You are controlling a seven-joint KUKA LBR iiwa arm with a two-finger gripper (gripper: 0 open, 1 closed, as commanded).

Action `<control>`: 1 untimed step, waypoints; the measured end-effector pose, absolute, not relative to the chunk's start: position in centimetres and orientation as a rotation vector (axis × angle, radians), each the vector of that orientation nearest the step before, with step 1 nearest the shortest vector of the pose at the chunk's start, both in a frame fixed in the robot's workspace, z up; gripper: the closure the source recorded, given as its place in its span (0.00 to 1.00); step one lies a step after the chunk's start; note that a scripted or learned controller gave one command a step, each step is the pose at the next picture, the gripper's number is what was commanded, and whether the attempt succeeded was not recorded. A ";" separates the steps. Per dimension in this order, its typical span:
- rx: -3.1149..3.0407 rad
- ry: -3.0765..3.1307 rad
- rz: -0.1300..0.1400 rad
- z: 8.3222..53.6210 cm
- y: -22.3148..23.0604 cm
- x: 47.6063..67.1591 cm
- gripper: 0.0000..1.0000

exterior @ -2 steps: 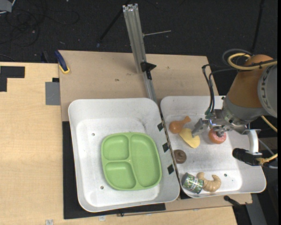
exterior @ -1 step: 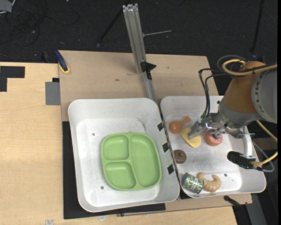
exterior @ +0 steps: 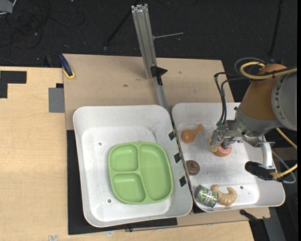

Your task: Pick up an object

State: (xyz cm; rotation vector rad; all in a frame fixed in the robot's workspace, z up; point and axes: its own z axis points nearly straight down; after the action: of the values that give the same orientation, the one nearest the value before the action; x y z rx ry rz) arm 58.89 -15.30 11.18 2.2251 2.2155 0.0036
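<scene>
In the right bin lie several small objects: an orange pear-shaped toy, a pink and red round piece, a brown ring, a green can and a tan croissant. My gripper hangs low over the right bin, directly above the pink and red piece and partly covering its upper left side. Whether it touches that piece is not clear. The pear-shaped toy lies just left of the gripper.
The left bin holds a green divided plate. A metal post rises behind the bins. Black clips sit on the wall between the bins. Cables and a black fitting trail at the right.
</scene>
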 end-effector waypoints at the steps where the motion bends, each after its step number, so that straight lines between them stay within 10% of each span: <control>1: 2.219 2.219 0.002 16.7 -16.0 59.8 1.00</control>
State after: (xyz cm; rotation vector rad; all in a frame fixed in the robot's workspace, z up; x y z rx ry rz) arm 59.78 -16.02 16.74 2.2187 2.2194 0.0020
